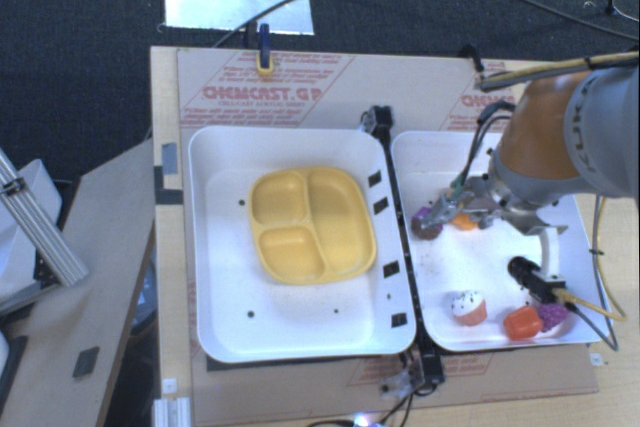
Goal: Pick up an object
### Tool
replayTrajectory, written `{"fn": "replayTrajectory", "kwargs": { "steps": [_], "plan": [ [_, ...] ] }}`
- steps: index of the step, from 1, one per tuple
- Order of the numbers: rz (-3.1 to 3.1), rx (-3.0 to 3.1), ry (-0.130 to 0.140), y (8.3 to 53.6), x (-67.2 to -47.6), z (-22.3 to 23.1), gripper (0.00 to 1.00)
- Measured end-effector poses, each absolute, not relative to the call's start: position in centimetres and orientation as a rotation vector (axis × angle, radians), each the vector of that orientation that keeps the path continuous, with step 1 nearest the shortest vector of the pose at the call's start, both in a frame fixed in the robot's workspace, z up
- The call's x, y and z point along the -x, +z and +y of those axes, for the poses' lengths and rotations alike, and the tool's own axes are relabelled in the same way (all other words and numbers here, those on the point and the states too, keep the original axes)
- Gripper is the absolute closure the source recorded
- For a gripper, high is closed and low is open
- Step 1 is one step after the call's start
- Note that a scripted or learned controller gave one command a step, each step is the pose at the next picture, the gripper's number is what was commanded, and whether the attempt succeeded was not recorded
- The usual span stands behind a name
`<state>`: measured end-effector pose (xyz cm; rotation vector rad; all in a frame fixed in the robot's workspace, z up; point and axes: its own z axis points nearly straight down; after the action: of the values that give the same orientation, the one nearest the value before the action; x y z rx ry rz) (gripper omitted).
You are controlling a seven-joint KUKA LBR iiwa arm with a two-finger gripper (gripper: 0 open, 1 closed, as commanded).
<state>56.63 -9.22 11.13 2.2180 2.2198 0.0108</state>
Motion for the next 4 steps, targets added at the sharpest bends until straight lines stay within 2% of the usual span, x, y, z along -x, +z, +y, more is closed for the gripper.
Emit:
{"fn": "replayTrajectory", "kwargs": {
  "steps": [1,2,4],
  "plan": [
    [2.211,-2.210,0.017,12.7,-56.9,-9.4,1.00],
    [2.223,-2.213,0.007,18.5,-57.8,-8.8,1.00],
    [2.223,-2.213,0.006,27.6,-58.6,-8.6,1.00]
  ]
}}
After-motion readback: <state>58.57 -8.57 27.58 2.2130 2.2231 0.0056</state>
